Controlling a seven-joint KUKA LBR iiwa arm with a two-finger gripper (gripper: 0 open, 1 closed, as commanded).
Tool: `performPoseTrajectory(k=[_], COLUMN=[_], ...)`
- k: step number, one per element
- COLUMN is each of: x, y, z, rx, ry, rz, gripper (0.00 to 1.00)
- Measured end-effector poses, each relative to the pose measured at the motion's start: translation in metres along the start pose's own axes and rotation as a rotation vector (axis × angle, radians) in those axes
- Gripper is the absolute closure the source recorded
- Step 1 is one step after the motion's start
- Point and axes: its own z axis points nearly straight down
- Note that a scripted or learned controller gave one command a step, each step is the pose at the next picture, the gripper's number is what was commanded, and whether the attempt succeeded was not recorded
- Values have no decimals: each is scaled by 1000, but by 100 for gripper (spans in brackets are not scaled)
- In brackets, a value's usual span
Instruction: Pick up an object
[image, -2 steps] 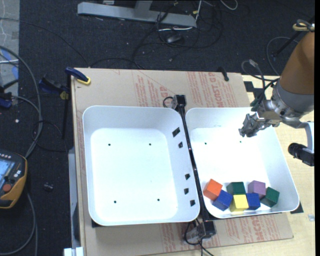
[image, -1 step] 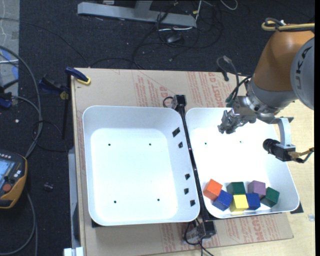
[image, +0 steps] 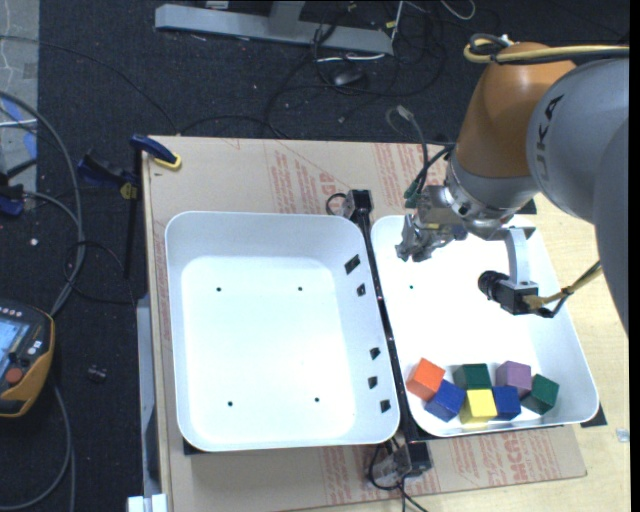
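While nothing sits between them, gripper (image: 415, 246) jaws' state unclear, well apart from blocks (image: 480, 390)

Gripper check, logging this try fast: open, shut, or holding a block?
Gripper: fingers cannot be told open or shut; no block seen between them, above the right bin.

Two bins sat side by side on the counter (image: 300, 165): the left bin (image: 190, 330) and the right bin (image: 560, 330). A cluster of blocks (image: 480, 390) lay along the right bin's near edge. The tool (image: 420, 243) hung over that bin's far left corner, well apart from the blocks.
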Motion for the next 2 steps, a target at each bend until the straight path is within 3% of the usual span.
performPoseTrajectory(k=[1, 2], x=[54, 104], y=[14, 35], z=[-8, 7], rx=[-2, -1], ry=[-1, -1], rz=[0, 1], gripper=[100, 100])
